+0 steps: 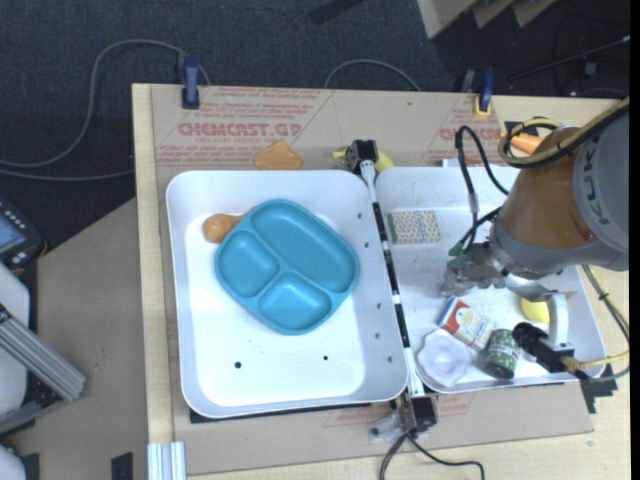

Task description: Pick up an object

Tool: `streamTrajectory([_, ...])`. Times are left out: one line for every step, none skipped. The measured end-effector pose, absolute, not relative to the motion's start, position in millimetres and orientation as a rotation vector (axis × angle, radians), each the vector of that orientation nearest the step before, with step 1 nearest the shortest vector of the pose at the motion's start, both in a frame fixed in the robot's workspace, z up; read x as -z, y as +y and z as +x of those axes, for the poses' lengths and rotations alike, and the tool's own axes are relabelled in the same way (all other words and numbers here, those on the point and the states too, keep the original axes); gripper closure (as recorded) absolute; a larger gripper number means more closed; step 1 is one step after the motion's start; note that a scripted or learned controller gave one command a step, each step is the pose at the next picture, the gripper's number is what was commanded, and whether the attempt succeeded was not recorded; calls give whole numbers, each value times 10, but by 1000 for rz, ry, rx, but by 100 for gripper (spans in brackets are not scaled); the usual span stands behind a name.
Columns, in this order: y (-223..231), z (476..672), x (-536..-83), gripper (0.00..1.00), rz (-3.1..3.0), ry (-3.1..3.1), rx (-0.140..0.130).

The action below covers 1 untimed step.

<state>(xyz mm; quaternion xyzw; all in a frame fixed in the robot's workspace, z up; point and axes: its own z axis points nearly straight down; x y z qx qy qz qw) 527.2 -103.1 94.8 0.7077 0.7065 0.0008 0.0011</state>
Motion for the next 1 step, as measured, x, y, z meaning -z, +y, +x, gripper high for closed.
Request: streamTrajectory([-1030, 5269, -942, 0, 2222, 2219, -1])
